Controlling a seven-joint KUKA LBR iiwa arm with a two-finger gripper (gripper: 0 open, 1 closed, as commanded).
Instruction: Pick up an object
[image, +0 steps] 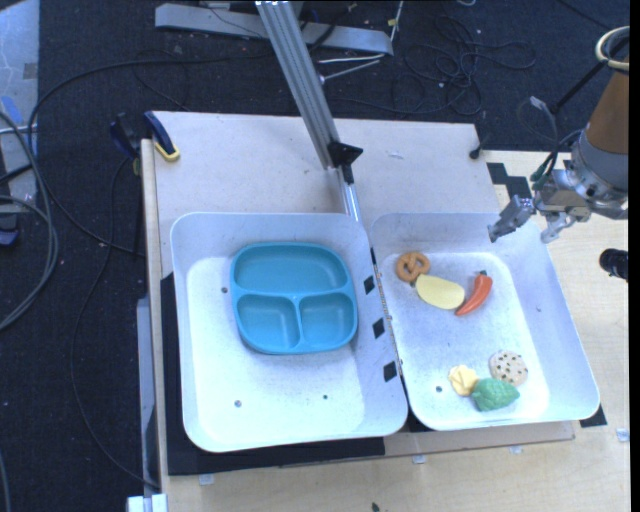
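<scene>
The right bin (560, 330) carries six small toy foods: one brown pretzel (411, 265) near its far left corner, one pale yellow lemon-like piece (440, 292) just beside it, one orange-red pepper (476, 293) touching that piece, and near the front edge one spotted cookie (508, 367), one small yellow piece (462, 379) and one green leafy piece (495, 394). The left bin (200, 400) holds one blue divided tray (294, 297). The gripper (528, 222) hangs over the right bin's far right corner, fingers spread and pinching nothing
</scene>
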